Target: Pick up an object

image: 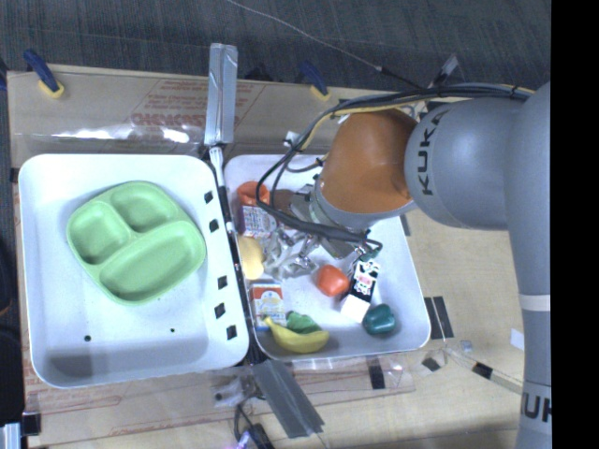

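Observation:
The right bin [408, 267] holds a heap of small toys: a yellow banana [298, 339], a green piece [302, 322] on it, a dark green pepper [379, 320], an orange-red piece [330, 280], a black-and-white carton [363, 283], a small juice box [268, 301], a pale yellow piece [251, 256] and a red item [249, 195]. My gripper [292, 249] reaches down into the bin's middle, just left of the orange-red piece, under the orange wrist band [370, 162]. Its metal parts blend with the clutter.
The left bin [37, 251] holds a green divided plate [137, 239]. A raised divider with black clips [225, 279] separates the bins. Cables [309, 148] loop around the wrist. The grey arm [487, 157] covers the right bin's far right side.

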Robot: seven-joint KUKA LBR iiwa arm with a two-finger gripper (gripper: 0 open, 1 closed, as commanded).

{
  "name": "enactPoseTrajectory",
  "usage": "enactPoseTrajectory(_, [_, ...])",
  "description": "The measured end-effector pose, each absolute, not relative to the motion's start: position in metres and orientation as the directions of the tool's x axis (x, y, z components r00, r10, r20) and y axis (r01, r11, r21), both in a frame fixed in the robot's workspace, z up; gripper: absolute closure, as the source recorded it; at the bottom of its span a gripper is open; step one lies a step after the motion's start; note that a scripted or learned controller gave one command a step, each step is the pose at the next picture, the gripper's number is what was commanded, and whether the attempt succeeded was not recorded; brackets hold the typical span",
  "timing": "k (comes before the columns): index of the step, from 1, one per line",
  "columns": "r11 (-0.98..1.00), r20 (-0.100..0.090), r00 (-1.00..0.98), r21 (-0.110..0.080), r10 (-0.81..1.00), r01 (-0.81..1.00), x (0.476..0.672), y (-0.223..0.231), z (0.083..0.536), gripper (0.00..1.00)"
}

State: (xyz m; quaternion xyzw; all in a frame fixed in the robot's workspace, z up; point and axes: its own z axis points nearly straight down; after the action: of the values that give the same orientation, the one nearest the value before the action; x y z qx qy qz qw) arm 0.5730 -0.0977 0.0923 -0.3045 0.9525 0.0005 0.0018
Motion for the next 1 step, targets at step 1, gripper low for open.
enactPoseTrajectory(1, [0.851,-0.01,-0.851,-0.014,-0.525,-0.525,0.6351,-0.179,0.2106,1.0])
